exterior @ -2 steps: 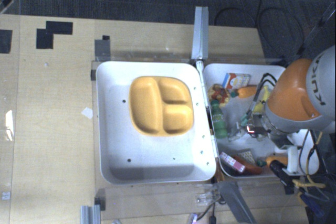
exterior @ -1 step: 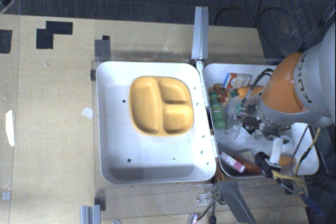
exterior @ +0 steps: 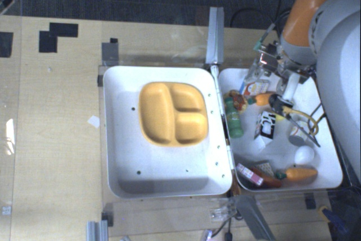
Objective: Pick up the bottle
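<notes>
A small green bottle [exterior: 233, 119] lies in the right bin [exterior: 333, 175], along its left wall, lengthwise from back to front. My gripper [exterior: 263, 72] hangs over the back of the same bin, behind and to the right of the bottle and apart from it. Its tip sits above a small pile of packets, and clutter hides how its tip stands. The grey arm with its orange band [exterior: 309, 8] comes in from the upper right.
The left bin [exterior: 121, 178] holds a yellow divided tray [exterior: 172, 113]. Around the bottle lie an orange piece [exterior: 262, 100], a white box with black print [exterior: 266, 125], a white ball [exterior: 304, 153], an orange carrot-like item [exterior: 301, 174] and a pink packet [exterior: 250, 174].
</notes>
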You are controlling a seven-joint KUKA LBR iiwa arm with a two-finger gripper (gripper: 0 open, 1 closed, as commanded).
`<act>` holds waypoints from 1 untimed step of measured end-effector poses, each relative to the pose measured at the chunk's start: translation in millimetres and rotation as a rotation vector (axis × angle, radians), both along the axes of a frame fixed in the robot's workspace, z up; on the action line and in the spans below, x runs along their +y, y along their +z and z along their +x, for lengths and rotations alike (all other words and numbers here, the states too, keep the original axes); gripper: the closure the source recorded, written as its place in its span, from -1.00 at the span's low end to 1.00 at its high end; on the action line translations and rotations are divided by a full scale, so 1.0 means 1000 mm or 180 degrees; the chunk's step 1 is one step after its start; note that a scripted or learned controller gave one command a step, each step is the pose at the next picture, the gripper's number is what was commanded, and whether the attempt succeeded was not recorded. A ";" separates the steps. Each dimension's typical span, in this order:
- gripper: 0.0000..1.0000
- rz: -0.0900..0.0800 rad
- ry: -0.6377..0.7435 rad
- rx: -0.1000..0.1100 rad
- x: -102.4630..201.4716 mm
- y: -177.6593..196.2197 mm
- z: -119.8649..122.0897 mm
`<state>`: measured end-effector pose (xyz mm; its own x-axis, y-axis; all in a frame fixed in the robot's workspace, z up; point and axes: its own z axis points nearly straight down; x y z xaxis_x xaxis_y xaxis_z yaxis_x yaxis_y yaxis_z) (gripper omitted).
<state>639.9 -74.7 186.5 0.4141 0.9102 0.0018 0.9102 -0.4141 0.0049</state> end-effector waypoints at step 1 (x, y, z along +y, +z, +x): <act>-1.00 0.0003 -0.0295 0.0001 0.061 0.039 0.025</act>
